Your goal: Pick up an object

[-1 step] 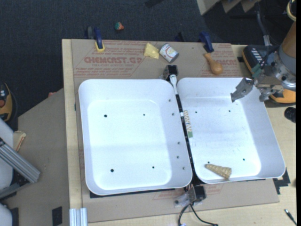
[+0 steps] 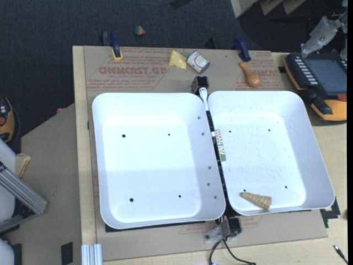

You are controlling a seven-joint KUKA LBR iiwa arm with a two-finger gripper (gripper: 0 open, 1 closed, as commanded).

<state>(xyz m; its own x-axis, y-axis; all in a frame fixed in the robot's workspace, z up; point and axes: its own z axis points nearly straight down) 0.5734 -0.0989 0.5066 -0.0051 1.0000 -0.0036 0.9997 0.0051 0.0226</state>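
A small tan cone-shaped object [image 2: 257, 200] lies on its side in the right bin [image 2: 309, 148], close to that bin's near rim. The left bin [image 2: 105, 148] stands beside it, white with a few dark dots on its floor.
On the board behind the bins lie a yellow wedge [image 2: 177, 59], a small white box [image 2: 198, 62] and an orange pear-shaped piece [image 2: 251, 76]. Blue clamps [image 2: 115, 44] hold the far edge. A teach pendant [image 2: 321, 79] rests at the right. A cable [image 2: 226, 247] runs off the front.
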